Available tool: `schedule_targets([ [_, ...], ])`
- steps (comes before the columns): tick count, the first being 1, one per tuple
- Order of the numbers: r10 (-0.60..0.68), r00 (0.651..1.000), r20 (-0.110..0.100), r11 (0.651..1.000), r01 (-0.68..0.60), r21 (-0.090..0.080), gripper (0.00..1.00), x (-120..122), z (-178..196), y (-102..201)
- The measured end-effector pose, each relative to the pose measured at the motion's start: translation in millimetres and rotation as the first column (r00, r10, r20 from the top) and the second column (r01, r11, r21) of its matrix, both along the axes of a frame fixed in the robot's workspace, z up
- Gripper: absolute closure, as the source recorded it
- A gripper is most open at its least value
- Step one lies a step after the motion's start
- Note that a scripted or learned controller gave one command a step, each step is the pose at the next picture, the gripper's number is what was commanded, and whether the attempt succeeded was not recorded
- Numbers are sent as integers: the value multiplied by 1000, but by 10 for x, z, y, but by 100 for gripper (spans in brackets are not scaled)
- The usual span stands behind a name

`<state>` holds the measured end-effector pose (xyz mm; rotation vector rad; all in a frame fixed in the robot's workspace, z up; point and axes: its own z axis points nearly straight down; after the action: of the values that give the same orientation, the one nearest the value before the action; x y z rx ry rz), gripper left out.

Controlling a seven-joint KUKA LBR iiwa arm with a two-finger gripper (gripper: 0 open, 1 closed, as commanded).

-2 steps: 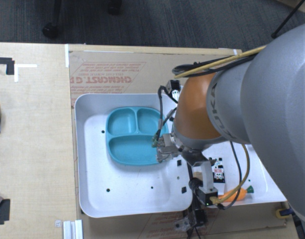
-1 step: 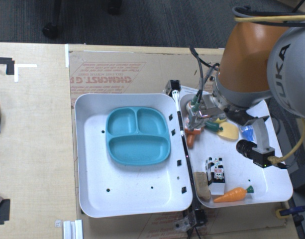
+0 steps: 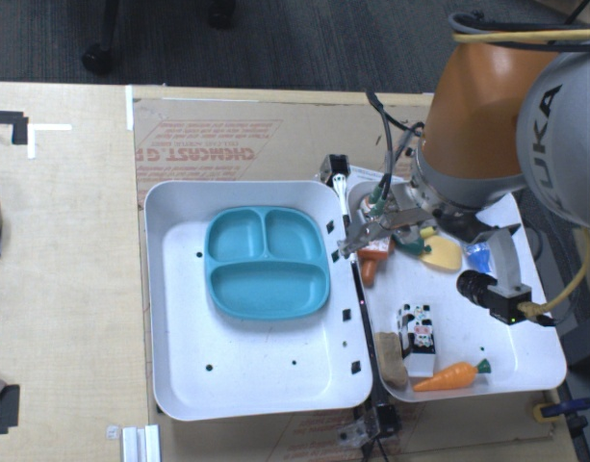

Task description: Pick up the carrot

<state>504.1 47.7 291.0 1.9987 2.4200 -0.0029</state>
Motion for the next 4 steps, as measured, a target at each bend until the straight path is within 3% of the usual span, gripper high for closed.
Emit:
schedule_targets([
  [1, 122, 992, -2, 992, -122, 1, 0, -258, -1002, -909],
  [2, -23, 1000, 0, 1000, 23, 2, 0, -249, -999, -291],
  [3, -201, 980, -4, 980, 201, 1, 0, -172, -1006, 238],
  [4, -124, 992, -2, 992, 124, 0, 0, 289, -384, -248],
])
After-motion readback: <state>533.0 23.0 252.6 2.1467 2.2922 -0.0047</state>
